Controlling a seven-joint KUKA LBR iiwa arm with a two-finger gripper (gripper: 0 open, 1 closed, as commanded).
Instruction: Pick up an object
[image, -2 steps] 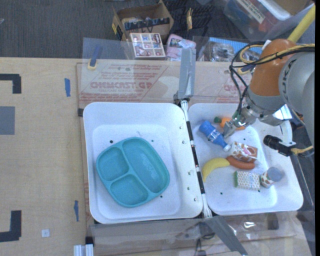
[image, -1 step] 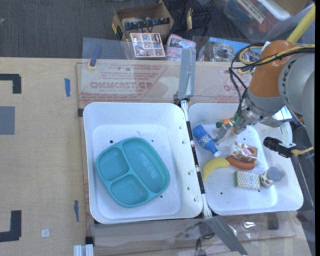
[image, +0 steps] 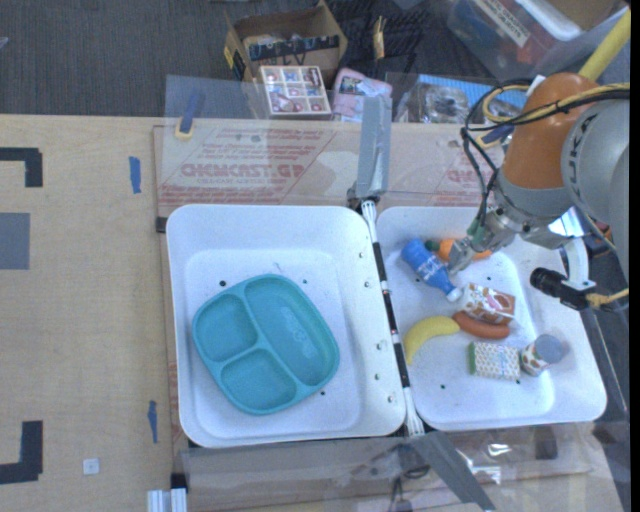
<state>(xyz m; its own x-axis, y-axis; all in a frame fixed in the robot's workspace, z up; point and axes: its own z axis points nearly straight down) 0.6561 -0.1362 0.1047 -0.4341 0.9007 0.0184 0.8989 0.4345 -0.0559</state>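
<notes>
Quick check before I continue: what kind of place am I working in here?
Most likely a robotics lab bench for pick tests: two shallow white bins side by side, toy food such as a banana, and boxes of clutter behind the bench.

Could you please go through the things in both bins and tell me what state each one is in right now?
teal tray: flat, right way up, in the left bin.
blue bottle: on its side, in the right bin.
banana: lying flat, unpeeled.
hot dog: lying flat.
gripper: low over the blue bottle; grip unclear.
</notes>
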